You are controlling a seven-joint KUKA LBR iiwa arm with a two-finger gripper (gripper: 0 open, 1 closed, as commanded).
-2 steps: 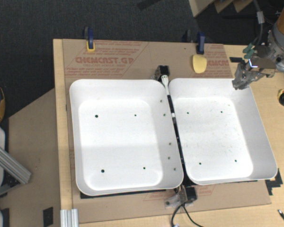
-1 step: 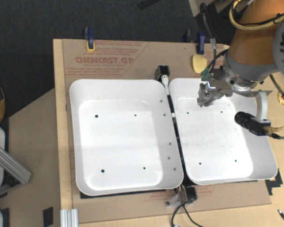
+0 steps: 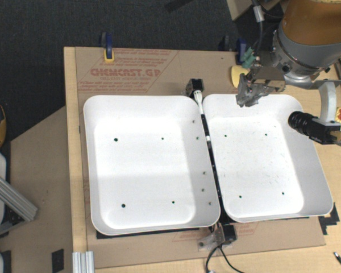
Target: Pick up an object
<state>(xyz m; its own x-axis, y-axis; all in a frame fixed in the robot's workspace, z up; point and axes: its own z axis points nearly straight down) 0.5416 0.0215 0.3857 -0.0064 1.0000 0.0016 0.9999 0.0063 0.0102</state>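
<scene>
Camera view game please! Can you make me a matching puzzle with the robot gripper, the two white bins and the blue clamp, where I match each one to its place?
Things:
1. grey two-finger gripper
2. shallow white left bin
3. shallow white right bin
4. small blue clamp

Places:
A. at the brown board's far edge
B. over the right bin's far rim
C. nearer the arm
D. farther from the arm

Pairs: 1-B, 2-D, 3-C, 4-A
</scene>
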